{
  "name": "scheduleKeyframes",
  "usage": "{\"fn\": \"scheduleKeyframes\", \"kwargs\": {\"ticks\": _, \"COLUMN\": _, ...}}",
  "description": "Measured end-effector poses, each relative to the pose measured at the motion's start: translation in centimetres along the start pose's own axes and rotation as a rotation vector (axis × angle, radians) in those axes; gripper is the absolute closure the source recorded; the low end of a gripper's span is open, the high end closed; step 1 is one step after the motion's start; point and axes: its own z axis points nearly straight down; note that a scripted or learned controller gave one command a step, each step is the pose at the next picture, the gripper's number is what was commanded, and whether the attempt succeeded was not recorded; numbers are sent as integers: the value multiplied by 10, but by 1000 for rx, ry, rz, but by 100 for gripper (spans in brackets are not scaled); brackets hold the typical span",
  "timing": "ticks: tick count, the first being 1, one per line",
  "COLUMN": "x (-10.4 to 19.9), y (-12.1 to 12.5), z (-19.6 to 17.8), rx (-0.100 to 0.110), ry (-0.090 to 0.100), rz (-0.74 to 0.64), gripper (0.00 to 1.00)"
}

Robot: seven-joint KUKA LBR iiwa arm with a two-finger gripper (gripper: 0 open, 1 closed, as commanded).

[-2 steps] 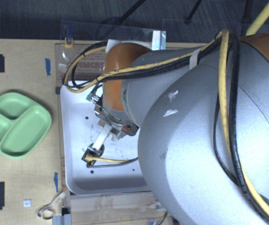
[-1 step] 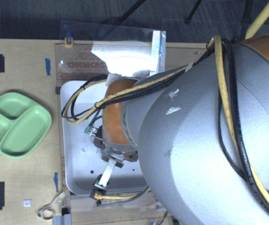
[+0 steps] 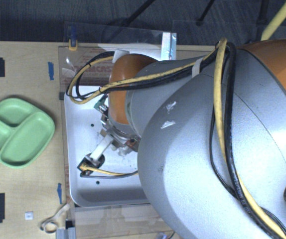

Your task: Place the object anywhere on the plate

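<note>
Over the white bin (image 3: 80, 128), close to its floor, the gripper (image 3: 118, 141) is positioned beneath the grey arm (image 3: 198, 148). Whether it is wide, narrow or holding anything cannot be told. The object is judged hidden under the arm. The green plate (image 3: 23, 141) is set on the bench (image 3: 23, 63), left of the bin. The pick is judged in hand. A confirmed grasp, a lift and a leftward carry are required next.

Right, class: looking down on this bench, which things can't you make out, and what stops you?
All in the camera view:
1. Bin: its right part lies hidden under the arm, so what it holds there cannot be told.
2. Dark specks on the bin floor: too small to identify.
3. Plate: its left rim meets the picture's edge and may be slightly cut off.
4. White square below the plate: too small to read.
</note>
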Motion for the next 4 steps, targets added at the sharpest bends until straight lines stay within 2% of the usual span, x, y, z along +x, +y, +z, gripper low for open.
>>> {"fn": "scheduleKeyframes", "kwargs": {"ticks": 1, "x": -32, "y": -33, "z": 52, "rx": -4, "ry": 14, "rz": -45, "gripper": 100}}
{"fn": "scheduleKeyframes", "kwargs": {"ticks": 2, "x": -17, "y": -15, "z": 13, "rx": 0, "ry": 2, "rz": 202, "gripper": 100}}
{"fn": "scheduleKeyframes", "kwargs": {"ticks": 3, "x": -37, "y": -28, "z": 52, "rx": -2, "ry": 12, "rz": -48, "gripper": 100}}
{"fn": "scheduleKeyframes", "kwargs": {"ticks": 4, "x": -33, "y": -32, "z": 11, "rx": 0, "ry": 1, "rz": 202, "gripper": 100}}
